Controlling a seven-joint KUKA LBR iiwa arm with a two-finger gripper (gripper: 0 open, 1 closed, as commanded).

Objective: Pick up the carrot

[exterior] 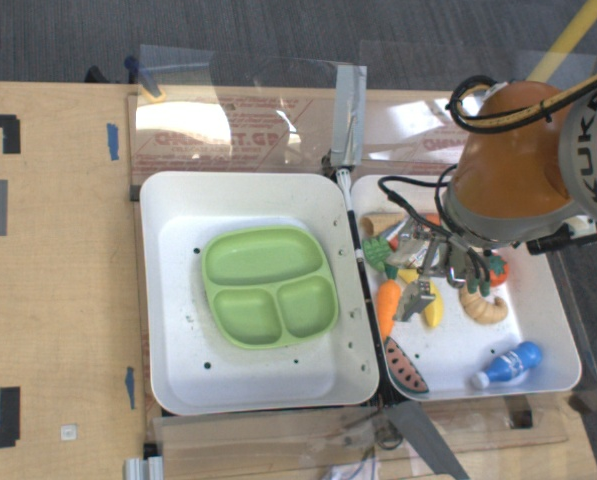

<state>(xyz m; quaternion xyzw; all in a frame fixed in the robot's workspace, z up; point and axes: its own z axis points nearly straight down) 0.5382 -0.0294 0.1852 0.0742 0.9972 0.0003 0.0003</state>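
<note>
Carrot (387, 305): orange, lying in the right bin (553, 313) against its left wall, just below a green item (377, 253) and above a watermelon slice (406, 366). Not lifted; rests on the bin floor. Hand (418, 293): hangs low over the right bin, just beside the carrot on its right, near a yellow piece (433, 313); whether it is open or closed cannot be told, and nothing is seen gripped. Other stock, right bin: croissant (485, 308), blue bottle (508, 364). Left bin (168, 268): green divided plate (270, 286). Counter (48, 268): tan, taped marks. Progress, judged: approach made, grasp and lift both left to do.
</note>
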